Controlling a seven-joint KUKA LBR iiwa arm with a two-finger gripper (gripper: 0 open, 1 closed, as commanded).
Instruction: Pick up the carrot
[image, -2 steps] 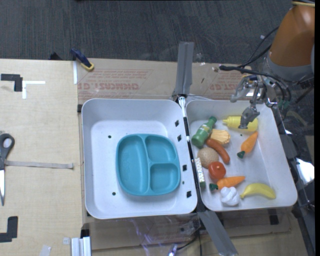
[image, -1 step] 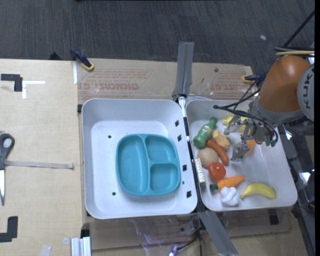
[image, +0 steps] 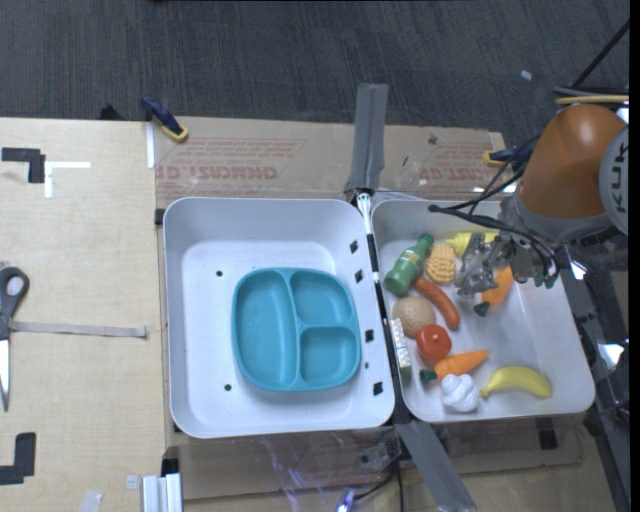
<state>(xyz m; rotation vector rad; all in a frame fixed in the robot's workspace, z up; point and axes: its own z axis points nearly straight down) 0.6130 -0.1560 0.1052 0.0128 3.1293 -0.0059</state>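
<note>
The grey arm with its orange band reaches in from the right; its two-finger metal gripper (image: 478, 283) is low in the right-hand shallow white bin (image: 560, 350), over an orange toy piece (image: 498, 288); whether it is open or closed cannot be told; the small orange carrot with green top (image: 458, 364) lies apart near the front, just beside a red tomato (image: 434, 342), a white garlic bulb (image: 460, 392) and a yellow banana (image: 517, 382); a teal divided plastic plate (image: 297, 328) sits in the left-hand white bin (image: 190, 300).

The hand (image: 480, 275) covers part of an orange thing (image: 497, 290), so its shape is hard to tell. The scissors (image: 8, 330) are cut off at the left edge.
</note>
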